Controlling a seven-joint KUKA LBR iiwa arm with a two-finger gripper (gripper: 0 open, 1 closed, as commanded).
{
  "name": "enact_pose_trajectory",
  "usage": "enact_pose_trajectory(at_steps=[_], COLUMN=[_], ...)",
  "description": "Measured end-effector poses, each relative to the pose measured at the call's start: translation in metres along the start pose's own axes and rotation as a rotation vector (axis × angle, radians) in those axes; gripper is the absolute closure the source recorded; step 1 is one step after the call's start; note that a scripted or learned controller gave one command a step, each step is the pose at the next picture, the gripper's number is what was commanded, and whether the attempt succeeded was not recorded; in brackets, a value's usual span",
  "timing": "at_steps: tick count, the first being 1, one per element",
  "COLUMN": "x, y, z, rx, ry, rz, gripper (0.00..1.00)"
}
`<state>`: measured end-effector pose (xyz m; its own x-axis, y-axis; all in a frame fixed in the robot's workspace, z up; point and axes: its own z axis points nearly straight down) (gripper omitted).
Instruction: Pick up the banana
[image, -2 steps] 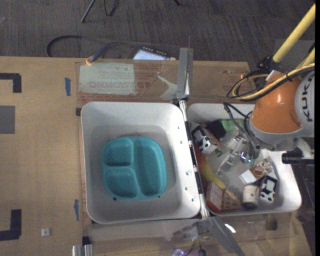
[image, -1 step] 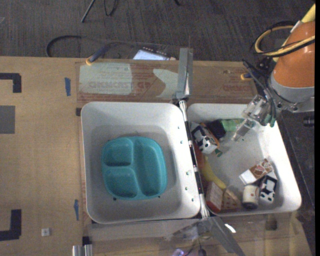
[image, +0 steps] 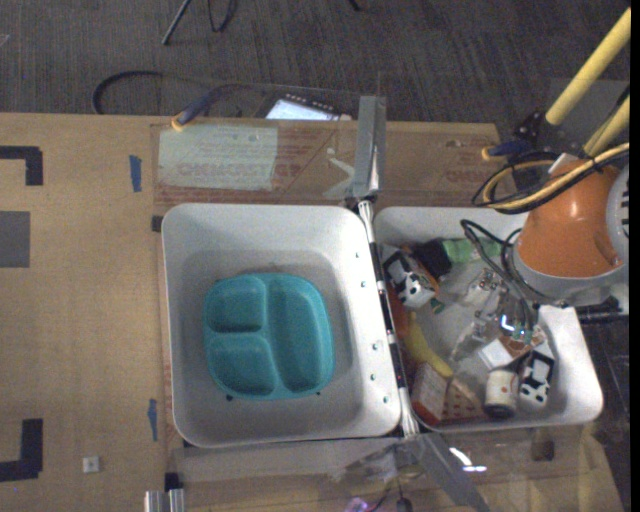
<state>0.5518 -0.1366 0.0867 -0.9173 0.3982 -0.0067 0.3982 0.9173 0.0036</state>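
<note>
Gripper (image: 505, 325) hangs low over the right bin (image: 585, 385), just under the arm's orange band (image: 560, 240). Glare and clutter hide how it is set, and I cannot tell if anything is held.

Banana (image: 425, 350) lies in the right bin, toward its left side, close to the divider between the two bins. It shows as a short yellow curve, partly buried among other items. Gripper sits to the right of it, near but apart.

Other contents of the right bin: a black-and-white cow-patterned toy (image: 408, 285) at the far left, another black-and-white piece (image: 537, 377) near right, a small pale cylinder (image: 499, 390) just beside that, and a red-and-tan flat packet (image: 442, 395) at the near left, just nearer than the banana. A bit of green (image: 458, 250) shows at the far wall.

Left bin (image: 180, 330) holds a teal divided plate (image: 268, 335), three compartments, lying flat at centre.

Cables (image: 510, 195), yellow and black, loop by the arm at the far right. Bench (image: 70, 330) is brown board with black and blue tape marks.
</note>
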Motion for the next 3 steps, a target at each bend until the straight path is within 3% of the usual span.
enact_pose_trajectory(at_steps=[1,2,3], x=[-0.002,-0.002,-0.003], y=[0.001,0.001,0.002], z=[-0.011,-0.011,-0.021], rx=[-0.004,-0.004,-0.008], ry=[-0.006,-0.005,-0.010], rz=[0.003,0.003,0.005], gripper=[1.00,0.00,1.00])
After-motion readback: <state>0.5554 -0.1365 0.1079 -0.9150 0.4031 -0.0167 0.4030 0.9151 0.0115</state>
